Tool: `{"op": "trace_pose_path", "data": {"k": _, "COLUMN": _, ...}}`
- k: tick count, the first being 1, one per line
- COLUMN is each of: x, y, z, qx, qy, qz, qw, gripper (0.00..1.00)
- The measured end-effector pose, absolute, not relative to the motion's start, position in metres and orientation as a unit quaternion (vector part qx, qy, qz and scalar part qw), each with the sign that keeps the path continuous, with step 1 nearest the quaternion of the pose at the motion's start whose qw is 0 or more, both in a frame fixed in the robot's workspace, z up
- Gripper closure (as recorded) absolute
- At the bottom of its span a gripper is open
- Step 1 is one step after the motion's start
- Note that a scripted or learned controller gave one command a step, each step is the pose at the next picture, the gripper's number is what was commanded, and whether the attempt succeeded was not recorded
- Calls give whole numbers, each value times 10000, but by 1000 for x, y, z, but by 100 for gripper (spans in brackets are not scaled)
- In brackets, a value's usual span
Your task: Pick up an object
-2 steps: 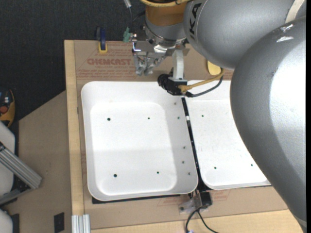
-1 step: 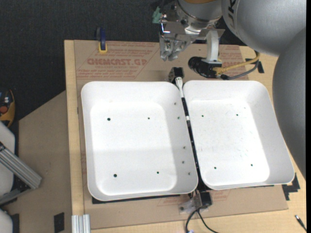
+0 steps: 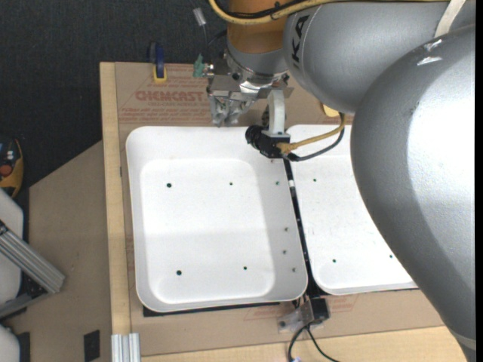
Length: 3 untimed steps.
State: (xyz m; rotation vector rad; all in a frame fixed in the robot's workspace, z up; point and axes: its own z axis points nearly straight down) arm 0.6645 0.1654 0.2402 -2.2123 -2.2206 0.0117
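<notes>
Hand (image 3: 224,113) hovering over tabletop (image 3: 181,96) just past far rim of left bin (image 3: 151,202); open or clenched — can't tell. No pickable object discernible in left bin or right bin (image 3: 339,225).

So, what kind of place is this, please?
Probably a robotics lab test bench, not a home or a factory line. Two shallow white bins sit on a board printed CHEMCAST, a grey arm reaches over them, and loose cables hang about.
</notes>
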Motion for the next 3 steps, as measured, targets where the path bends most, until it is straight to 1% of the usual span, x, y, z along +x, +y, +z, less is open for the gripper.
{"op": "trace_pose_path", "data": {"k": 1, "x": 668, "y": 136, "z": 315, "qx": -7080, "qy": -7062, "qz": -37, "qw": -32, "gripper": 100}}
{"op": "trace_pose_path", "data": {"k": 2, "x": 667, "y": 85, "z": 356, "qx": -7086, "qy": -7056, "qz": -25, "qw": -29, "gripper": 100}}
{"op": "trace_pose_path", "data": {"k": 3, "x": 664, "y": 155, "z": 221, "qx": -7050, "qy": -7092, "qz": 45, "qw": 47, "gripper": 100}}
